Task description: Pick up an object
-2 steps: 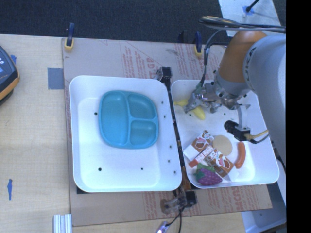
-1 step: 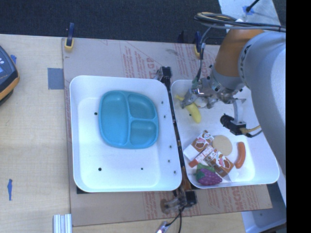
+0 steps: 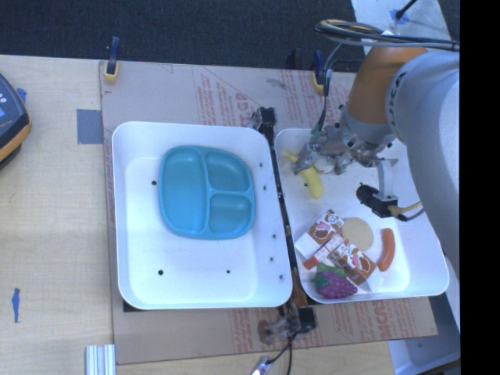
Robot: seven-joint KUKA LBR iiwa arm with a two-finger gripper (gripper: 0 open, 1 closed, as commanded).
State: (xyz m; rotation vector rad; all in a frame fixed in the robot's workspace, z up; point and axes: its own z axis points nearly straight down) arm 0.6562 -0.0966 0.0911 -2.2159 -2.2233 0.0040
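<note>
Approach step, nothing lifted. Gripper (image 3: 320, 162) down low in the far end of the right bin (image 3: 414, 264), wrist and orange band stacked right above it. Open or closed: cannot tell, tool body masking the tips from this slant. Nothing seen clamped, so not counted as a hold.

Likely target: yellow banana (image 3: 312, 183), lying just beneath and slightly nearward of the gripper, tilted, one end poking out on the side toward the left bin (image 3: 125, 209). Touching or just clear of it: cannot tell.

Other candidates, all well nearward of the gripper in the same bin: brown-and-white snack boxes (image 3: 334, 247), pale round disc (image 3: 358, 231) just beside them, red sausage (image 3: 386, 249) past the disc, purple grapes (image 3: 336, 283) at the near rim, touching the boxes. Blue divided plate (image 3: 207, 192) alone in the left bin, well apart from the gripper.

Next, as a judgement: centre over the banana's middle, straddle across its short width, close, lift straight. Risks: curved smooth toy rolling or squirting out of a pinch; bin wall close on the far side, little room to shift.
</note>
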